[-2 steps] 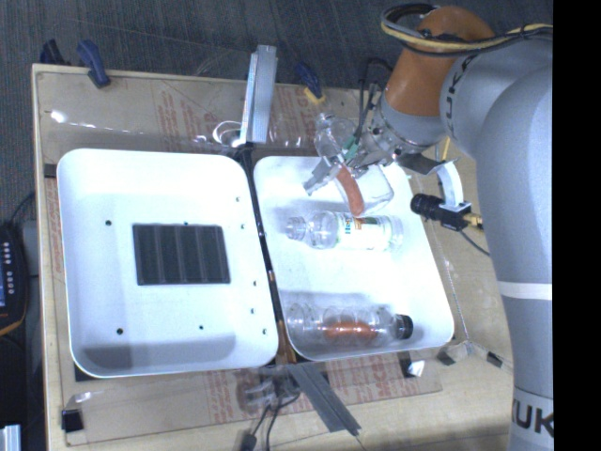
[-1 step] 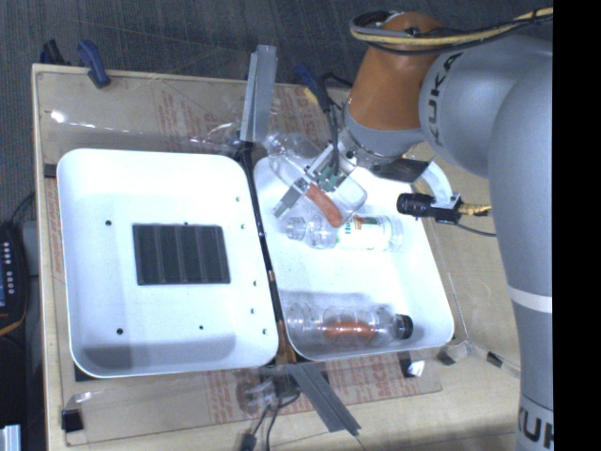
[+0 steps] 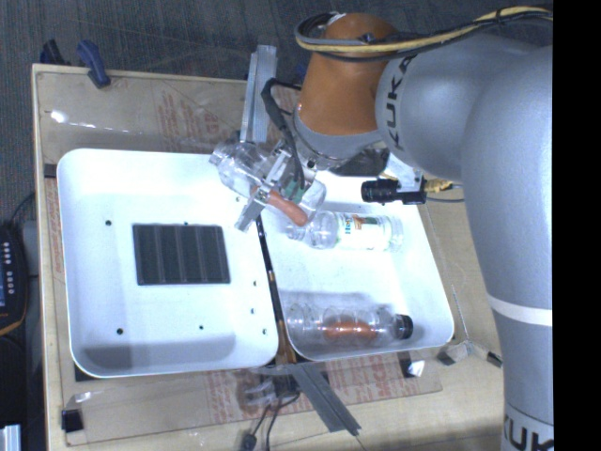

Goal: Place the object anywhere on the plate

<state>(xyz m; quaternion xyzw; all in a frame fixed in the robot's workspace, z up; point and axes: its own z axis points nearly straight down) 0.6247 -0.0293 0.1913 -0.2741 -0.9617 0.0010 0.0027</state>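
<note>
The tool (image 3: 282, 195) grips an orange object (image 3: 290, 209) above the bins' (image 3: 84, 252) divide.

Gripper (image 3: 269, 188) over bin divider; two clear bottles (image 3: 349, 325) in right bin (image 3: 434, 289).

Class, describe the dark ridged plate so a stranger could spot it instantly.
Find the left white bin. Flat on its floor lies the dark ridged plate, a grey rectangle with lengthwise grooves. Unlike the clear plastic bottles in the right bin, it is opaque and flat.
</note>
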